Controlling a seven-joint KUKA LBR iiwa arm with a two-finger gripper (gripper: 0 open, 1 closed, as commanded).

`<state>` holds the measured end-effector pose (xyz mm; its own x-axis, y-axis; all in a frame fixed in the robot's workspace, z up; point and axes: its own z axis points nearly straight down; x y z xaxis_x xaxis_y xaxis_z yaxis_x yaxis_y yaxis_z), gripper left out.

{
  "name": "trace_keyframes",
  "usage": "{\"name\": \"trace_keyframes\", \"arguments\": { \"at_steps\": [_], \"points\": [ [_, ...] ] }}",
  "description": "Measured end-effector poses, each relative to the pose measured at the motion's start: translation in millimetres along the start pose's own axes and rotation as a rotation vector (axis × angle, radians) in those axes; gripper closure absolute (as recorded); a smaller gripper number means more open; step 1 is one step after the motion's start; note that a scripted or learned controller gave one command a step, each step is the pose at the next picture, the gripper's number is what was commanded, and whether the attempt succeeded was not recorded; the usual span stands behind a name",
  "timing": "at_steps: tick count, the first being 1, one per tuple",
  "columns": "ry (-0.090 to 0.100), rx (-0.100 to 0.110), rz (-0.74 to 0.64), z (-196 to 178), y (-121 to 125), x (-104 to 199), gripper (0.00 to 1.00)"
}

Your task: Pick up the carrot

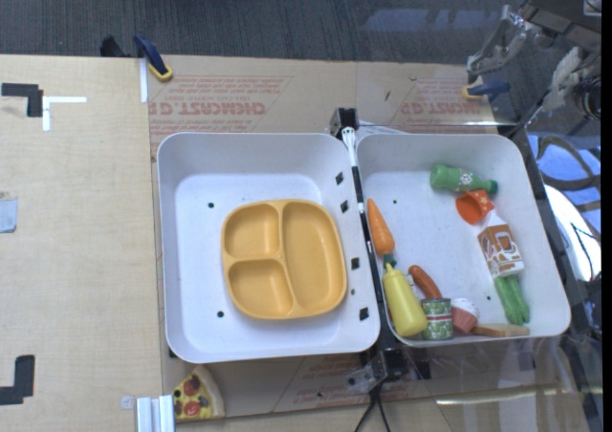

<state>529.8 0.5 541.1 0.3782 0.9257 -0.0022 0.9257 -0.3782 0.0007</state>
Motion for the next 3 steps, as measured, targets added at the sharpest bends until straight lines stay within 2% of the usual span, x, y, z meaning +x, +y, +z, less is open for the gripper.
{"name": "trace_keyframes", "arguments": {
  "at_steps": [1, 2, 3],
  "points": [
    [-0.001, 0.003, 0.23, 1, -17, 96, 0.0],
    [-0.003, 0.004, 0.452, 52, 6, 153, 0.0],
    [0.0, 0.002, 0.747, 38, 15, 208, 0.0]
  ]
}}
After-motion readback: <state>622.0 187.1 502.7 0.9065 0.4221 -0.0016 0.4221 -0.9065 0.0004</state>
